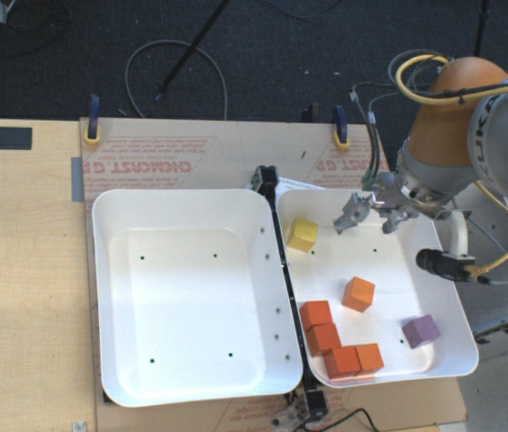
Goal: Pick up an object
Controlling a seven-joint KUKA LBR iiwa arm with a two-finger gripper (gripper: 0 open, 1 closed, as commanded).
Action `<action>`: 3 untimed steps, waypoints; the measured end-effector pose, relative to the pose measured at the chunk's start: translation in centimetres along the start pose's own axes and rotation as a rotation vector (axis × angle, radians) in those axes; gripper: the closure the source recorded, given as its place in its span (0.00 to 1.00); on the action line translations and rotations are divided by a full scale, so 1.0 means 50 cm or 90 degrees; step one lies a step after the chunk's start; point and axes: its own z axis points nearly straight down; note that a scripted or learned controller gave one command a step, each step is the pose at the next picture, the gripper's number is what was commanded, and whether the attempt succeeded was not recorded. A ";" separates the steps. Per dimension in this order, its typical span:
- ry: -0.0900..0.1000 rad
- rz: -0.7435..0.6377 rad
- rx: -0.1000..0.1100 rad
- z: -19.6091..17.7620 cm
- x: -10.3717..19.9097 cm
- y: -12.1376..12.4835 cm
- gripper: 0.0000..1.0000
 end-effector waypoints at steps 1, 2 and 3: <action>0.000 0.000 0.000 0.086 -0.001 0.001 0.00; 0.000 0.000 0.001 0.209 0.009 -0.009 0.00; 0.000 0.000 -0.003 0.183 0.007 -0.006 1.00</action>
